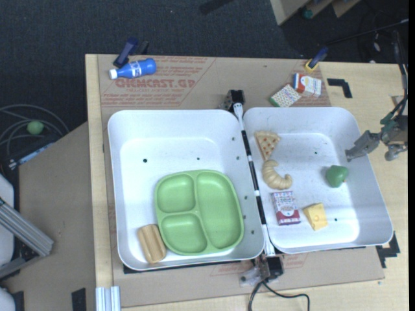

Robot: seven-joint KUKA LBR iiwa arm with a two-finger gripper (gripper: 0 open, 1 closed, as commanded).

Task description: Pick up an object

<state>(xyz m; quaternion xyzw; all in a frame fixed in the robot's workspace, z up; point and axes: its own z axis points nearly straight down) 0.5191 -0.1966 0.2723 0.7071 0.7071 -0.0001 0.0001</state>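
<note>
The gripper [363,146] sits at the right bin's [363,193] right edge, can't tell whether the fingers are wide or narrow. The green ball [336,175] lies just below-left of it, apart, with bare floor around; croissant [277,174] and cheese wedge [316,216] sit further off.

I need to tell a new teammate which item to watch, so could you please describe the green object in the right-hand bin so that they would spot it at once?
Start at the right bin, one of two white bins side by side. Along its right wall, about halfway down, lies the small green rounded object. It is that bin's only green item; the croissant, waffle wedge, red packet and yellow cheese block lie nearer the left and bottom.
</note>
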